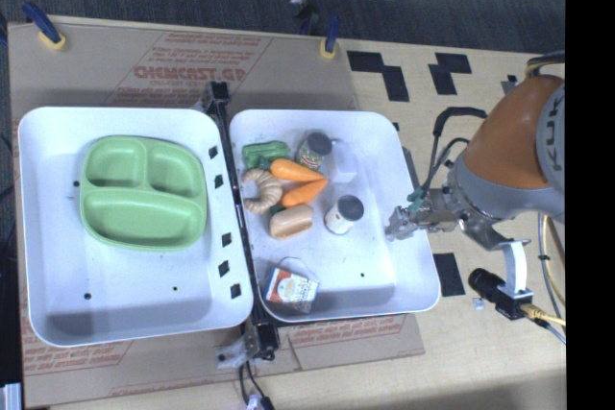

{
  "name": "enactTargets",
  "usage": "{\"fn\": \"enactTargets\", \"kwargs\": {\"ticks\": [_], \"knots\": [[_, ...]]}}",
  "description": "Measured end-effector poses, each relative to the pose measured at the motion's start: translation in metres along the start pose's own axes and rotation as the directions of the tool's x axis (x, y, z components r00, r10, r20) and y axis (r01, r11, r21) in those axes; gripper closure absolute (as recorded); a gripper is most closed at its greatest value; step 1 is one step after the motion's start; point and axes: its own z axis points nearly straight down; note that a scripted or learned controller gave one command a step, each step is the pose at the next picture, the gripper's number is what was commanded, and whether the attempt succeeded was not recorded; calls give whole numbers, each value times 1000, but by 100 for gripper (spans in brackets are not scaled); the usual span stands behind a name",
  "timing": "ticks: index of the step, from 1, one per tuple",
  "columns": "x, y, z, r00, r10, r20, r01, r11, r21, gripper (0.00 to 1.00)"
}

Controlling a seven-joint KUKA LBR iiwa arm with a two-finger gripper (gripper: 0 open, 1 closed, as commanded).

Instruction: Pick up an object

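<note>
While the arm reaches in from the right, its hand point(402, 222) sits at the right rim of the right bin point(384, 288); whether it is wide or narrow I cannot tell. Candidate objects lie left of it: a small bottle point(343, 211) nearest, two carrots point(296, 180), a bread roll point(291, 222) and a carton point(291, 288) near the front wall. Descending here risks striking the rim, and the packed cluster could make a grasp slip or nudge neighbours
</note>
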Motion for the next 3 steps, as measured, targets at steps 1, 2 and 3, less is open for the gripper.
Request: {"fn": "enactTargets", "kwargs": {"ticks": [1,2,3], "knots": [[0,1,-11,1000,-5,1,5,1000,-1,100],[-1,1,-57,1000,0,2,0,1000,-6,100],[33,1,-21,1000,-2,1,2,1000,-2,100]]}}
